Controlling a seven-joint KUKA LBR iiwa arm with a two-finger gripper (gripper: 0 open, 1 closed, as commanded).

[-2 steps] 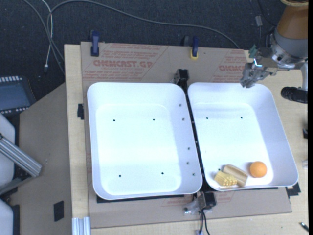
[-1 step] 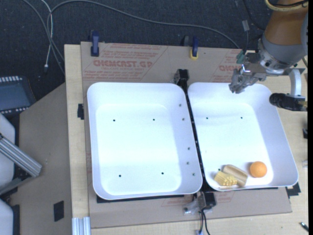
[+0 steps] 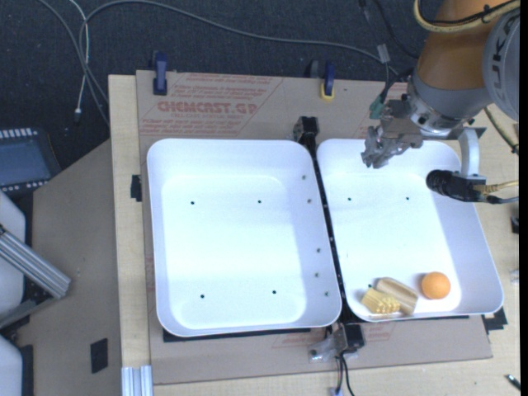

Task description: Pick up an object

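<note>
An orange ball (image 3: 436, 285) lies in the near right corner of the right bin (image 3: 396, 221). Beside it to the left rest a tan bread-like piece (image 3: 398, 289) and a yellow corn-like piece (image 3: 380, 303), touching each other. My gripper (image 3: 377, 157) hangs over the far left edge of the right bin, well away from these objects. Nothing shows between its fingers.
The left bin (image 3: 239, 238) sits beside the right one on a cardboard sheet (image 3: 214, 101). A black clip (image 3: 307, 129) stands between the bins at the far side. Blue clamps (image 3: 160, 71) hold the board's back edge. Cables run across the dark floor behind.
</note>
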